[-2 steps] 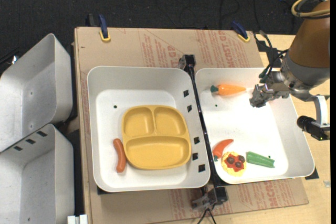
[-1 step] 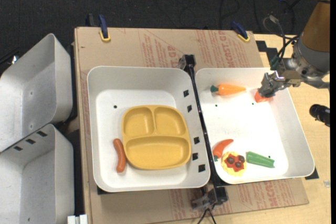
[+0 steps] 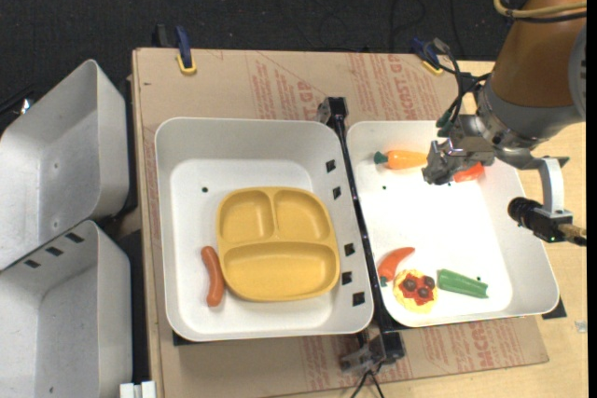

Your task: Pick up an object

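Toy carrot [image 3: 407, 159] lies near the far edge of the right bin [image 3: 522, 228], just beside the end effector [image 3: 446, 165], whose grip state I cannot tell; it looks light, stiff and smooth, best pinched across its thick orange middle.
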### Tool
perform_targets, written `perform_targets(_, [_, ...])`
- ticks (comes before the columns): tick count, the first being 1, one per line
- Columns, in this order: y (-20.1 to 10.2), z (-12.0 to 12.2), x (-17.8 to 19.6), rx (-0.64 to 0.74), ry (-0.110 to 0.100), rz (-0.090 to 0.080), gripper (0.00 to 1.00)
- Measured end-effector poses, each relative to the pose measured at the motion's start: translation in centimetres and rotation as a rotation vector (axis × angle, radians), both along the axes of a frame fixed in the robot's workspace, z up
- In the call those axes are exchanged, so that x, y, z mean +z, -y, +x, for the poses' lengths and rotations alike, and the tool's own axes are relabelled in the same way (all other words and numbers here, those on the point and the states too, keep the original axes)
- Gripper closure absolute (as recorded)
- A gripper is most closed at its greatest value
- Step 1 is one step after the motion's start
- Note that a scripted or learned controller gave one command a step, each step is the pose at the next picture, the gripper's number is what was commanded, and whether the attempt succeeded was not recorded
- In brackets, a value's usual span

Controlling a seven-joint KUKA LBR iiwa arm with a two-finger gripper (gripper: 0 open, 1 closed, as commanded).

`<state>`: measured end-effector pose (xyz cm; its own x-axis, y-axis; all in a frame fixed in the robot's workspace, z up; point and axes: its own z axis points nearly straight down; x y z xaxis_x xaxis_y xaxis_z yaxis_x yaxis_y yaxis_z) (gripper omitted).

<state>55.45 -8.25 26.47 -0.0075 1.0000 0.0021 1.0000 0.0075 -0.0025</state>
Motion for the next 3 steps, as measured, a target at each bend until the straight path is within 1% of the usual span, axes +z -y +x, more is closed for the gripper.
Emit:
perform_targets(1, [-6.3, 0.4, -1.4, 0.001, 0.000, 0.000, 1.00])
perform_targets(2, [-11.4, 1.1, -1.2, 0.001, 0.004, 0.000, 1.00])
perform_targets(3, [-16.2, 1.3, -1.5, 0.000, 0.003, -0.001, 1.00])
